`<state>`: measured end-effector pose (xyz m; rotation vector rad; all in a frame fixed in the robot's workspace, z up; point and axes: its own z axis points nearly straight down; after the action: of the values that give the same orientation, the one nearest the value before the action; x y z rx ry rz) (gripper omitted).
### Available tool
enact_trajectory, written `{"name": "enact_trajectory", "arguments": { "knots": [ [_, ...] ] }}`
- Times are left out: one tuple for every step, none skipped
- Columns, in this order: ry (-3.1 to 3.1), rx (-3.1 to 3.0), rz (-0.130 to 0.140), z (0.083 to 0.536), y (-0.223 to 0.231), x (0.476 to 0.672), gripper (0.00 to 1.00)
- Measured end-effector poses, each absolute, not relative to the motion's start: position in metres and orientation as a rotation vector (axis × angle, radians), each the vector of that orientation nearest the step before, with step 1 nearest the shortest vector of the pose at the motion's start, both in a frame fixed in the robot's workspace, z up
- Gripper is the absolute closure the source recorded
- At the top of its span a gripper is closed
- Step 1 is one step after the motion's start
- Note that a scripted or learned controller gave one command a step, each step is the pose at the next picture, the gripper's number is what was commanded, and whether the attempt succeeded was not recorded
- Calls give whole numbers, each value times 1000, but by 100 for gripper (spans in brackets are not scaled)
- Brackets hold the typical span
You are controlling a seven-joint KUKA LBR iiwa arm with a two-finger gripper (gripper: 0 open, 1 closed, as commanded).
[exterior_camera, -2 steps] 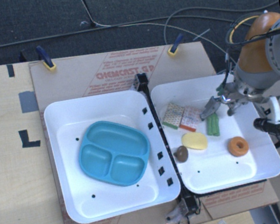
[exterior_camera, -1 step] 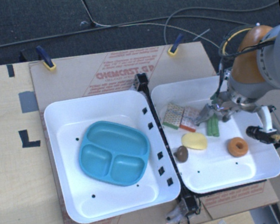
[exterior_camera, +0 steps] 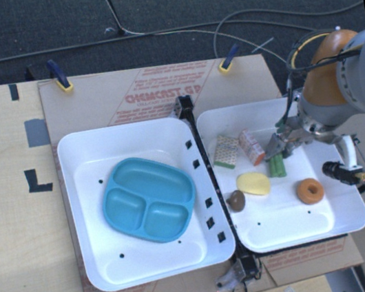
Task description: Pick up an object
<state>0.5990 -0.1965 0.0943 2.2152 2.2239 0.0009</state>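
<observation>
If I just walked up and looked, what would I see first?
Probably the big blue plate with three sections, lying alone in the left bin. Next, the grey and orange robot arm reaching into the right bin, its gripper down by a small green thing, with a brown doughnut and a yellow lump nearby.

— What sits under the 2 white bins (exterior_camera: pixel 79 195)?

— A cardboard sheet (exterior_camera: pixel 152 91) with red print, held by 2 blue and yellow clamps (exterior_camera: pixel 58 76) at its far edge.

— And beyond it?

— Dark carpet (exterior_camera: pixel 22 30) crossed by black cables (exterior_camera: pixel 148 32); left, a pale wooden table (exterior_camera: pixel 15 227) with black tape marks (exterior_camera: pixel 35 182).
</observation>
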Motion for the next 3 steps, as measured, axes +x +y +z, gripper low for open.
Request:
{"name": "enact_trajectory", "arguments": {
  "knots": [
    [2222,2219,0,155,-199,599,100],
    [2224,2217,1,209,-190,605,100],
    [2226,2222,-4,210,-190,605,100]
  ]
}}
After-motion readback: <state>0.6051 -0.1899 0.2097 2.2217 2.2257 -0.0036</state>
